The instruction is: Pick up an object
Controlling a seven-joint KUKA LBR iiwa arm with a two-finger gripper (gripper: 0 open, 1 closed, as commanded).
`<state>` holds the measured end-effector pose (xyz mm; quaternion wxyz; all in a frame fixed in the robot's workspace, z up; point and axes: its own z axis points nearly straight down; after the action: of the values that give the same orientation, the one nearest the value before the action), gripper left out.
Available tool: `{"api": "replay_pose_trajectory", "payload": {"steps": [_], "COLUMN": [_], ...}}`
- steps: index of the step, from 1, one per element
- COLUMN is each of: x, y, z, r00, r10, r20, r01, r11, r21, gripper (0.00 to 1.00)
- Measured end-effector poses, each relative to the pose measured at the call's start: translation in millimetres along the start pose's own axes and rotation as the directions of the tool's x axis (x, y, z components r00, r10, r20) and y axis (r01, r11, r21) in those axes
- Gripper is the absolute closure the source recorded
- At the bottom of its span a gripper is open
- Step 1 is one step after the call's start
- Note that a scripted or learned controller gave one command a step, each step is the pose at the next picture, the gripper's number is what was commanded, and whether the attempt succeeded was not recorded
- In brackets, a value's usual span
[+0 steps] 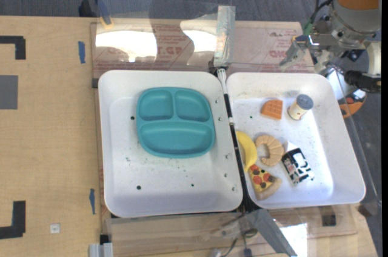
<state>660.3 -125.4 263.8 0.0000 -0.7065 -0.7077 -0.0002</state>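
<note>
- Pizza slice (264, 180): right bin (348, 159), nearest corner, just below the banana (245, 150).
- Bagel (270, 150), black card (297, 166): right of the banana.
- Waffle (273, 109), small jar (299, 107): beyond the banana.
- Teal plate (176, 121): left of the banana.
- Gripper (303, 46): beyond the bin's far edge, finger state cannot be told.

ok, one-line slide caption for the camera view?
Arm's gripper above right bin's far edge; toy food inside; teal divided plate in left bin.

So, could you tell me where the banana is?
The banana lies in the right bin, along its left wall, beside the bagel and above the pizza slice.
</note>
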Motion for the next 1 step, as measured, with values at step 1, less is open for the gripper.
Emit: {"api": "replay_pose_trajectory", "payload": {"steps": [1], "x": [-15.0], "y": [-10.0], "z": [165.0], "r00": [0.989], "r10": [-0.147], "r20": [-0.004], "r01": [0.147], "r11": [0.989], "r21": [0.011], "gripper": [0.00]}}
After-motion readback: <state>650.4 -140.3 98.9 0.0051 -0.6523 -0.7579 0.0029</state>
